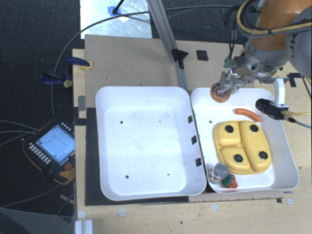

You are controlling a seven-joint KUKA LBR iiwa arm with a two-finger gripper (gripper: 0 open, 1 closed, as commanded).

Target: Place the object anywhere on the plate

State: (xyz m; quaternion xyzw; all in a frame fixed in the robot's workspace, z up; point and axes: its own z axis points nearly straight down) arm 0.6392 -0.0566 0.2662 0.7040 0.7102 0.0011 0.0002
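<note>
The left bin [141,140] is smooth white plastic, shallow, with rounded corners. In the right bin [287,177], small grey and red objects [223,175] sit in the near left corner. Beside them lies the yellow plate [242,146], glossy, divided into compartments. The gripper [225,87] hovers at the far left corner over a small round brown object [220,93], seemingly touching it; whether it is clenched cannot be told. An orange sausage-shaped piece [247,113] lies just beyond the plate. The round object could slip out or roll off the plate's ridges if released carelessly.
</note>
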